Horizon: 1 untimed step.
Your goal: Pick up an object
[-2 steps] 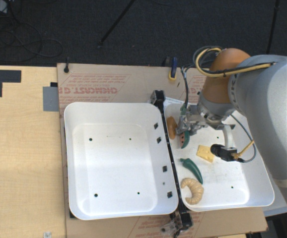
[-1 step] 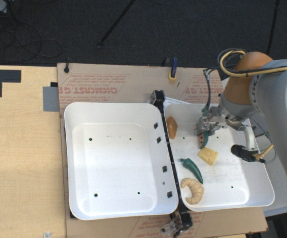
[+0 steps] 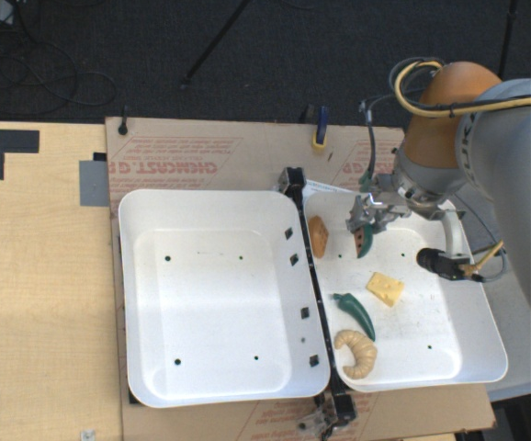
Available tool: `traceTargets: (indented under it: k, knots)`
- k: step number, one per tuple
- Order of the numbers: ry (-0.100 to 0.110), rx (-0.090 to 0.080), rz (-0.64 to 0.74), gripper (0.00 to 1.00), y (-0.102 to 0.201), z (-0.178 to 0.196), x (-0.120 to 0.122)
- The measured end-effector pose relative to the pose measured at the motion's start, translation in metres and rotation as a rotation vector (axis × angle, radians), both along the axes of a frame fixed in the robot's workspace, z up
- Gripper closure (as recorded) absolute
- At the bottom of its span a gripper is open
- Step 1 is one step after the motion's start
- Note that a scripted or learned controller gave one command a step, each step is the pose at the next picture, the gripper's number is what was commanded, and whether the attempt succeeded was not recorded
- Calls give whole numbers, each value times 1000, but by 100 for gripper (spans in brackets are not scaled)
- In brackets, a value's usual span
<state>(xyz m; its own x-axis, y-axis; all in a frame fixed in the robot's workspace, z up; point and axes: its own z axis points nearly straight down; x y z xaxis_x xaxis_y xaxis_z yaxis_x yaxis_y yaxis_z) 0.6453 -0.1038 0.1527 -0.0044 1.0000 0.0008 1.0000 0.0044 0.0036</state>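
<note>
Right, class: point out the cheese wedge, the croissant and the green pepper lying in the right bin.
cheese wedge (image 3: 385, 289), camera view, middle of its top face
croissant (image 3: 356, 352), camera view, middle of its curved body
green pepper (image 3: 357, 313), camera view, mid-length of the pod

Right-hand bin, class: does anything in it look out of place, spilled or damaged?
Nothing stands out. The bread piece, cheese wedge, green pepper and croissant lie loose and apart in the right bin; the gripper grips a dark green item.

Left bin (image 3: 146, 292) lies open; four items (image 3: 357, 314) clutter right bin (image 3: 472, 361).
</note>
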Motion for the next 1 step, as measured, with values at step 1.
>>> traceTargets:
  k: [1]
  knots:
    - [2,1,0,100,45,37,-1]
